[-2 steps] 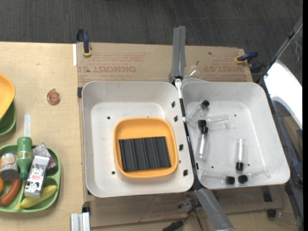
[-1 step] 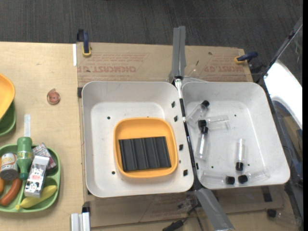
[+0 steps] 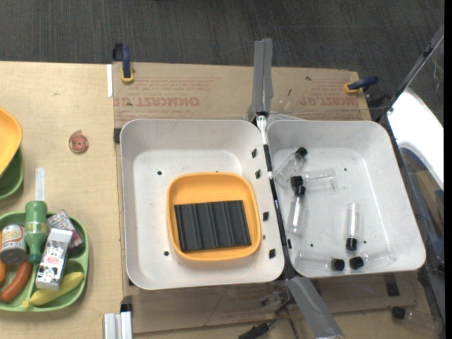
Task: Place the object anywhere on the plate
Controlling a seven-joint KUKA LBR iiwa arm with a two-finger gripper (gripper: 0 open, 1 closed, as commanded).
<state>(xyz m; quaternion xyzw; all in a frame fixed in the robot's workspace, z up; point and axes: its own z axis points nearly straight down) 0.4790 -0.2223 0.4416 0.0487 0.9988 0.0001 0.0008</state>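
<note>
Several clear vials (image 3: 300, 207) with black caps lay scattered in the right bin (image 3: 395, 189), well apart from the orange plate (image 3: 212, 183) in the left bin (image 3: 141, 189). They looked light, slippery and fragile, best pinched mid-body. The jaws' state could not be told.

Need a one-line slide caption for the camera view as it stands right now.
Orange plate carrying a ridged black object in the left bin; clear black-capped vials scattered in the right bin.
</note>
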